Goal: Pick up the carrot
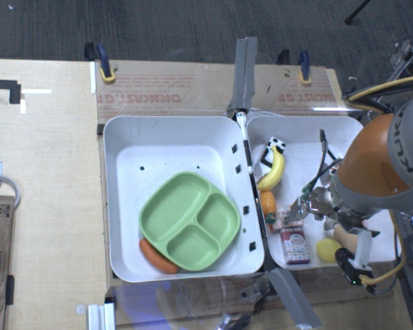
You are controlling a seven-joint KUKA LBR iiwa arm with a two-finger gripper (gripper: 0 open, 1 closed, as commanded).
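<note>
Well apart, carrot (157, 256) in left bin, fingers (297, 212) in right bin, state unclear.

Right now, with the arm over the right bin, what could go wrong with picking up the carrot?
The carrot lies in the left bin, wedged against the green divided plate near the bin's front wall, so fingers may hit plate or wall. The arm hangs over the right bin, near the banana, and could grab the wrong item.

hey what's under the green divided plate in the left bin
An orange carrot pokes out from beneath the green three-compartment plastic plate's lower left edge in the left white bin. Its other end is covered by the plate, as is anything else beneath.
</note>
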